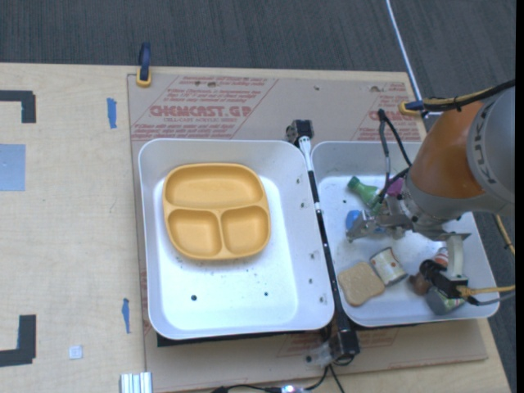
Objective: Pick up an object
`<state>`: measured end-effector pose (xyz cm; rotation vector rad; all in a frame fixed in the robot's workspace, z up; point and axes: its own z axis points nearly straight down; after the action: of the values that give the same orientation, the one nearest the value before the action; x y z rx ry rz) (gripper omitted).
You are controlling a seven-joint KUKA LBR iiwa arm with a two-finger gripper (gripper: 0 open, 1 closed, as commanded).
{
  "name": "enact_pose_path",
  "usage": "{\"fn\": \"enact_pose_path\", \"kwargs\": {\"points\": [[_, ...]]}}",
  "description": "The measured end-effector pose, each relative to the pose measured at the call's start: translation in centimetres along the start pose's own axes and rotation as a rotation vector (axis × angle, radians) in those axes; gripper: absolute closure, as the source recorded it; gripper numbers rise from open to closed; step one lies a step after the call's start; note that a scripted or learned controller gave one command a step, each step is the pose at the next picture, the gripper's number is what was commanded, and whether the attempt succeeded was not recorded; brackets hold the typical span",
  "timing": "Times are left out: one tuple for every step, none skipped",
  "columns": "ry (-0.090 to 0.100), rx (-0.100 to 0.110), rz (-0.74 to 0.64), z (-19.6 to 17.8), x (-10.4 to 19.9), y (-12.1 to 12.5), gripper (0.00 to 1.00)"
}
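Going left to right: the left bin (147, 244) only has the yellow divided plate (217, 210) lying flat in it, so nothing's happening over there. All the action is in the right bin (409, 316), where the loose stuff is. There's a little blue piece (354, 219) near the bin's left wall, a green piece (361, 188) just behind it, and a slice of toast (361, 283) closer to the front.

The gripper (366, 228) is down low in that bin, just beside the blue piece. I'd guess that's the target, and that this is the reach-and-grab step, not the lift. I can't make out anything held. Whether the grip is open or closed, I honestly can't tell from this angle.

Next it needs to close squarely on one thing, then go straight up. A small pale block (387, 267) sits near too, so it's crowded.
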<state>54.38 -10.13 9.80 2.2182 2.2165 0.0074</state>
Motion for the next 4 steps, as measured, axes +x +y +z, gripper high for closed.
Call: {"fn": "enact_pose_path", "kwargs": {"points": [[0.0,-0.002,0.0,-1.0,0.0,0.1,1.0],[0.0,-0.002,0.0,-1.0,0.0,0.1,0.0],[-0.001,-0.001,-0.001,1.0,0.9,-2.6,0.0],[-0.002,-0.006,0.0,-0.1,0.9,-2.4,1.0]]}}
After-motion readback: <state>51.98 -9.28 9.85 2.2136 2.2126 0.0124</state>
